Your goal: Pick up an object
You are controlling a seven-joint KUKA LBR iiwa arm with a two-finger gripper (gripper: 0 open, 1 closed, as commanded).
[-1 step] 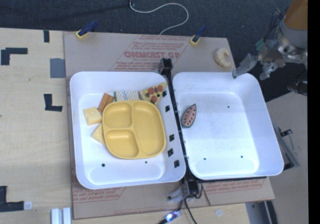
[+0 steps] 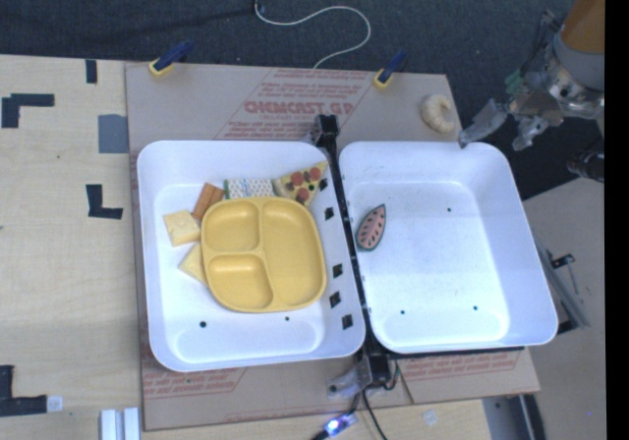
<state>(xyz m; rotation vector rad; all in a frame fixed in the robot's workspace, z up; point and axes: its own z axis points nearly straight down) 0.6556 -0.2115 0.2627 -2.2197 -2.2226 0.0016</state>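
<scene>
Two white bins, one yellow tray.

Far left of the gripper, half buried under the yellow tray: small toy foods. Above it, cropped by the frame: the arm.

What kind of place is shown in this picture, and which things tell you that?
Probably a robotics lab test bench. Two white bins sit side by side on cardboard clamped down with clips, toy food and a yellow divided plate lie in the left bin, and a gripper hangs at the right.
</scene>
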